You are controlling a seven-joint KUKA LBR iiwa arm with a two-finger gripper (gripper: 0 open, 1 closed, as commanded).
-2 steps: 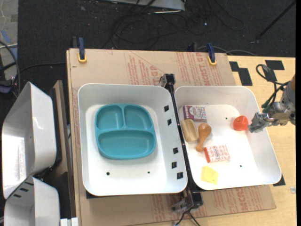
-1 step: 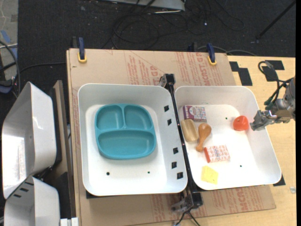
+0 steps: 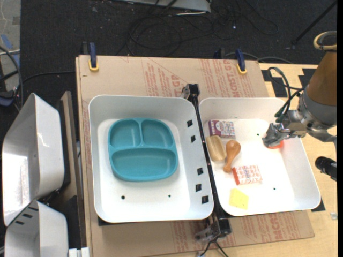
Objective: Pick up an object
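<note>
- The left bin (image 3: 102, 159) holds a teal divided plate (image 3: 143, 148), lying flat near its middle. I judge it stiff plastic, light, but wide and low. A two-finger gripper could take it only at the rim, so it is a poor choice.
- The right bin (image 3: 300, 181) holds the small things, and the gripper (image 3: 273, 137) is low over its right part, at a small red-orange object (image 3: 275, 144). Whether the gripper is released or clenched on it, I cannot tell.
- The purple-and-white packet (image 3: 222, 127) lies at the upper left of the right bin. It looks light and a little soft; take it across the short side.
- The tan bread-like piece (image 3: 215, 148) lies just under the packet, touching the chicken-leg toy (image 3: 232, 153). Both seem light toy food with a smooth surface, so they may slip. The narrow end of the leg is the best place to hold.
- The red-and-white packet (image 3: 247, 174) lies flat, just below the leg. It is thin, so the fingers must close on its edges.
- The yellow piece (image 3: 239, 199) lies apart near the front wall. It looks small and light.
- The red-orange object is mostly hidden under the gripper; its shape I cannot tell.
</note>
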